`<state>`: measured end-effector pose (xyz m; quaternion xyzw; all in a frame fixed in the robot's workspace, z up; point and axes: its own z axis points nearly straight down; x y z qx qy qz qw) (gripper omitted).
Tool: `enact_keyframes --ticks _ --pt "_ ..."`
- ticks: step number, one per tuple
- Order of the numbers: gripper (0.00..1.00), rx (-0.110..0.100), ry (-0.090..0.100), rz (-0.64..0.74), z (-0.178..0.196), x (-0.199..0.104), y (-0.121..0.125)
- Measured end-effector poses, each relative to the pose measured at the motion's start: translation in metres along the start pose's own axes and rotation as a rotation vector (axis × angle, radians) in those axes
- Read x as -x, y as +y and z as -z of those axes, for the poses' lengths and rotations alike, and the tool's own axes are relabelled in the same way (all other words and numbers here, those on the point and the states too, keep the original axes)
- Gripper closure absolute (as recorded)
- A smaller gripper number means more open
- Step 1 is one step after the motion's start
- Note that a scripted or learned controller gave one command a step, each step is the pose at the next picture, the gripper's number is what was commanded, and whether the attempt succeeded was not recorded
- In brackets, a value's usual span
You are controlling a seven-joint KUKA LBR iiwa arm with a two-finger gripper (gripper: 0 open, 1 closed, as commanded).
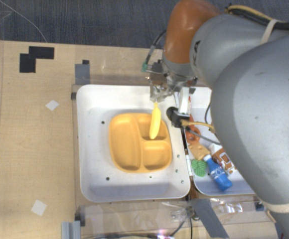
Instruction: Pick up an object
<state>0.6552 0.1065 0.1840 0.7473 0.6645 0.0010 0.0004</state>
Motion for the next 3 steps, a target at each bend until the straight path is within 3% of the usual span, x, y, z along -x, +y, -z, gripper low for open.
enact_keyframes --ticks 1,2,3 --pt "1.0 0.0 -0.003 0.023 0.0 0.072 -0.04" --pt "1.0 -0.001 -0.002 -0.172 0.0 0.153 -0.051" --pt "1.0 0.001 -0.001 -0.571 0.04 0.179 -0.048"
